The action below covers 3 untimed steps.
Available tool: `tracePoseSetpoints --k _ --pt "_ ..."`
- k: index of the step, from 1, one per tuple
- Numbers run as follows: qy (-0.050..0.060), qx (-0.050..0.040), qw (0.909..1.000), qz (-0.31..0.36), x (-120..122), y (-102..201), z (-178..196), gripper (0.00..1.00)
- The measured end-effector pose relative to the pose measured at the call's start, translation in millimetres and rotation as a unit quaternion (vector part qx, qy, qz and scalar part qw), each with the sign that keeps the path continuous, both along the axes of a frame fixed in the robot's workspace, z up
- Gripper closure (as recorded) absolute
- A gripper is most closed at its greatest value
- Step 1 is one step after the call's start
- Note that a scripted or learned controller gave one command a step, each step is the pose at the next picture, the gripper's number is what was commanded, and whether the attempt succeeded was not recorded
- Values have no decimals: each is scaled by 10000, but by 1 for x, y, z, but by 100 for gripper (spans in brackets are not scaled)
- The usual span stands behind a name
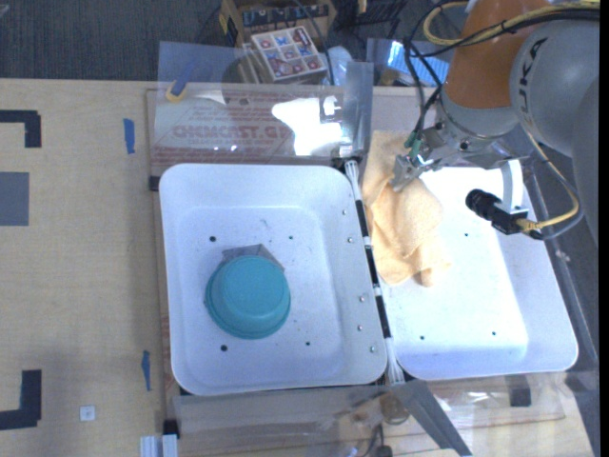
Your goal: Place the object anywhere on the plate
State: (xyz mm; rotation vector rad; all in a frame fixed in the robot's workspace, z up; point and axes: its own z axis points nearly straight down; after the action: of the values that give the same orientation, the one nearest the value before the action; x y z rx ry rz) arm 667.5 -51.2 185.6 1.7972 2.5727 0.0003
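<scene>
Soft yellow cloth (404,225); glossy white plastic bins (190,198).

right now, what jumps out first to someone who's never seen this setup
A teal bowl-like dish, seemingly upside down, sits in the left bin. A pale yellow cloth lies crumpled at the right bin's left edge, the gripper at its upper end.

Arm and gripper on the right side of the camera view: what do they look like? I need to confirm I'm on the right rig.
The arm has rounded grey housings with an orange band above the wrist and dark lettering on the grey shell. Yellow and black cables loop around the wrist, and a yellow one trails past a small black cylindrical part. The gripper is compact grey metal with a green spot near its base.
</scene>
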Motion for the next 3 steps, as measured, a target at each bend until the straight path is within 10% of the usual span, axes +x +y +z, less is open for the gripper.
tracePoseSetpoints --k 1,3 --pt "8 5 9979 644 -3 75 1 100" --pt "25 8 9989 469 -136 192 -5 100"
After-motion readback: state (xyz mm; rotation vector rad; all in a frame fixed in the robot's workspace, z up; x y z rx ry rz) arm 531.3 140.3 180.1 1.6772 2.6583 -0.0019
